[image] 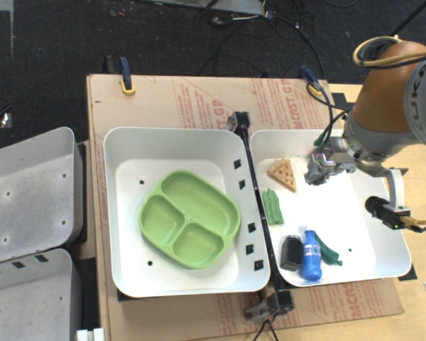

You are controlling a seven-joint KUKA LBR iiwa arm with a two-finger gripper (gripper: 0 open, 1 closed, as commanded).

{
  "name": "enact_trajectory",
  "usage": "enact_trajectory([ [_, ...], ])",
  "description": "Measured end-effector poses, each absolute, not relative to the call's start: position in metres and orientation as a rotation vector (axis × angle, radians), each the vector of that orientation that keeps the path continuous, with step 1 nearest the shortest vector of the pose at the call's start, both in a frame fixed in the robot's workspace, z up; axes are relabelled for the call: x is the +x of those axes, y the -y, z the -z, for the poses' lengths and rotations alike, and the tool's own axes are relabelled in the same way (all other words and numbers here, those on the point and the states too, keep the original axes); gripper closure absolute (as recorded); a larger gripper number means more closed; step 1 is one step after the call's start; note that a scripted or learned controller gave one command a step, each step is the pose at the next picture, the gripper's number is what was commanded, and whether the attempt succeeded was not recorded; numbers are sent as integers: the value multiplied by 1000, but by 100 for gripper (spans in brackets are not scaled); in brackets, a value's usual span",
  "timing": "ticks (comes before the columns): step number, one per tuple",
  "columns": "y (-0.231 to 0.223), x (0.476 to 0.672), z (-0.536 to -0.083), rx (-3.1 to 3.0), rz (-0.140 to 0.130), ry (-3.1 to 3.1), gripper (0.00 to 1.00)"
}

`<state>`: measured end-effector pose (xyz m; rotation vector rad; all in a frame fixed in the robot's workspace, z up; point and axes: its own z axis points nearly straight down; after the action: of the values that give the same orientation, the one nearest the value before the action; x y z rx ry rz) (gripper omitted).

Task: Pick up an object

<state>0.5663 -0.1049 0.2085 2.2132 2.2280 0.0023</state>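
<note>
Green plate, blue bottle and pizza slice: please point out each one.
green plate [190, 219], camera view, on the ridge between its compartments
blue bottle [311, 258], camera view, on the middle of its body
pizza slice [284, 174], camera view, on the middle of the wedge

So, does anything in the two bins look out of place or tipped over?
Nothing looks damaged or spilled. The blue bottle lies on its side in the right bin, beside a black block. The green divided plate sits askew in the left bin. The pincer is near the pizza slice toy.
</note>
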Motion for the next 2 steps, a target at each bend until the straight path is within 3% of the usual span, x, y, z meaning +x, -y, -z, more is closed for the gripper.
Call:
enact_trajectory([
  [1, 45, 577, -219, 2213, -2, -2229, 100],
  [2, -14, 572, -224, 2213, -1, -2231, 100],
])
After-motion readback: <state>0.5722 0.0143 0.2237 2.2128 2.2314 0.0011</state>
